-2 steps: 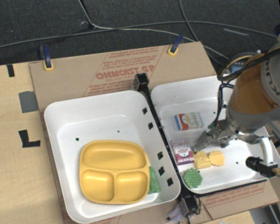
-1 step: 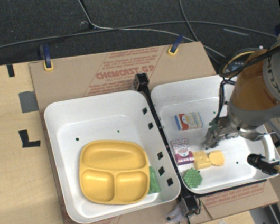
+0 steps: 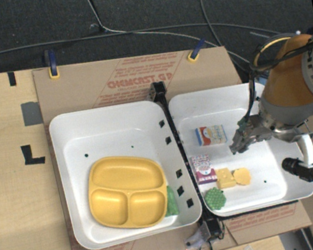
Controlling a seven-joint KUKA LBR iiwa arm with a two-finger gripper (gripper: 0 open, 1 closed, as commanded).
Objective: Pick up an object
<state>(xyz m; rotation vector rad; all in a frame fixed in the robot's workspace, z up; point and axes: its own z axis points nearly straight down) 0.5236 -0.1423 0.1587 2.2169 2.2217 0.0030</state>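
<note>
My gripper (image 3: 238, 145) hangs low over the right bin (image 3: 276, 190), near its middle right. Its dark fingers point down-left toward the toys. Just left of it lies a small white carton with blue and red print (image 3: 209, 135). Below that sit a purple and white packet (image 3: 202, 168), a yellow cheese-like piece (image 3: 233, 177) and a green knobbly piece (image 3: 215, 199). I see nothing between the fingers.
The left bin (image 3: 64, 143) holds a yellow divided plate (image 3: 126, 191) with a green item (image 3: 171, 201) tucked at its right edge. A black divider (image 3: 175, 148) runs between the bins. Cardboard lies under both, with cables behind.
</note>
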